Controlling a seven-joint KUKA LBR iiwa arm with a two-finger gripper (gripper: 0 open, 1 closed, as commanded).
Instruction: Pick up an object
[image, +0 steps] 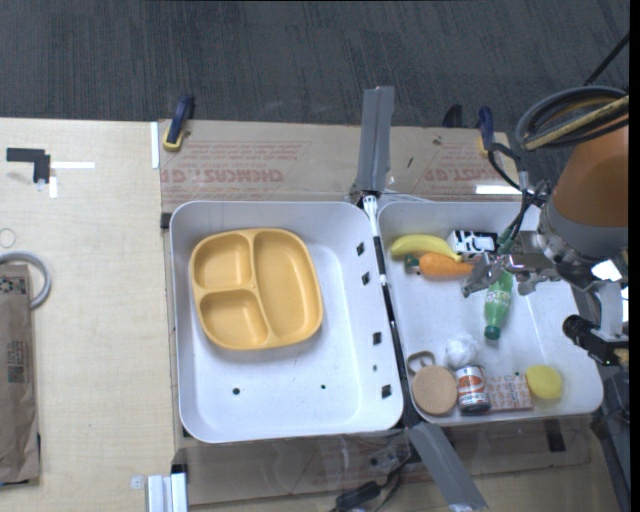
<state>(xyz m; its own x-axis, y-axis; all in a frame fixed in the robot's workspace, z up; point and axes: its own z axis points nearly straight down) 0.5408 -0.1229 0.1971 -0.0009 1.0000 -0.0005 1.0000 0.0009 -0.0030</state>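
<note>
From my remote station, I watch the gripper (497, 268) hang low over the right bin (585, 402), directly above the neck of a green bottle (496, 305) that lies lengthwise beneath it; whether its fingers are apart or closed I cannot tell, as the metal parts blur together. The bottle, my likely target, stretches from under the hand toward the bin's near side. Just beside the hand, on its far-left, sit a carrot (441, 265) and a banana (420, 245). Nearer the front wall lie a small can (471, 389), a round cork coaster (434, 389) and a lemon (544, 381). The yellow divided plate (257, 288) rests well apart in the left bin (280, 415). I judge a clean grab needs the fingers straddling the bottle's width, clear of the carrot, before lifting straight up.
</note>
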